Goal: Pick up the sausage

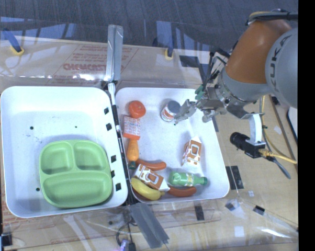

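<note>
1. Tool (pixel 195 110) hangs at the upper right of the right bin (pixel 216 156), beside a small can (pixel 170 110); its fingers look parted with nothing between them.
2. Your sausage (pixel 152 165) lies at the bin's lower left, touching a banana (pixel 145 190).
3. Expect it light, smooth, slippery; grip across its middle.

Two white bins (pixel 21 95) sit on a pale wood tabletop (pixel 262 192), one holding a light green tray (pixel 74 174), the other a red-brown sausage (pixel 152 165), a yellow banana (pixel 144 191), a green bottle (pixel 186 180), an orange carrot (pixel 132 151) and orange-and-white packets (pixel 192 151).
</note>
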Tool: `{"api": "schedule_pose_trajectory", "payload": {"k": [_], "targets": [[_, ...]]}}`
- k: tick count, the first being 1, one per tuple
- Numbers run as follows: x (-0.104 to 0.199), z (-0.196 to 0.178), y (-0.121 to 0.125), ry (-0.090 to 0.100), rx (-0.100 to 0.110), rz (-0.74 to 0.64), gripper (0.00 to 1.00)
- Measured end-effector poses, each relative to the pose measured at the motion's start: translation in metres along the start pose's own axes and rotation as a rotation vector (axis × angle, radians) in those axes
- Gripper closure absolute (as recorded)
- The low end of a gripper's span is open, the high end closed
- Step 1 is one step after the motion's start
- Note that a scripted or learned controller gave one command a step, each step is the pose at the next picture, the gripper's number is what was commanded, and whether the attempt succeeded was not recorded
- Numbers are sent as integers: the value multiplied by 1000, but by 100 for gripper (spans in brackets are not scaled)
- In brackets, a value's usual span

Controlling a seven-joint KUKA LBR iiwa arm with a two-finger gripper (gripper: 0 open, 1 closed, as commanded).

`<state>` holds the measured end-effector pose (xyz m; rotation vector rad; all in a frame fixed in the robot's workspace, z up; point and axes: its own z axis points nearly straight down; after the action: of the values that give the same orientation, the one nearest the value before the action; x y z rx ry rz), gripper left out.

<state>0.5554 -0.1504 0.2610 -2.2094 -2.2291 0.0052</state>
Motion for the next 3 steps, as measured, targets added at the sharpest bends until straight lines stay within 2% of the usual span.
{"api": "schedule_pose_trajectory", "payload": {"k": [1, 2, 3], "targets": [[0, 0, 0, 0, 0, 0, 0], [56, 113, -35, 1, 1, 14, 0], [41, 172, -77, 1, -2, 38, 0]]}}
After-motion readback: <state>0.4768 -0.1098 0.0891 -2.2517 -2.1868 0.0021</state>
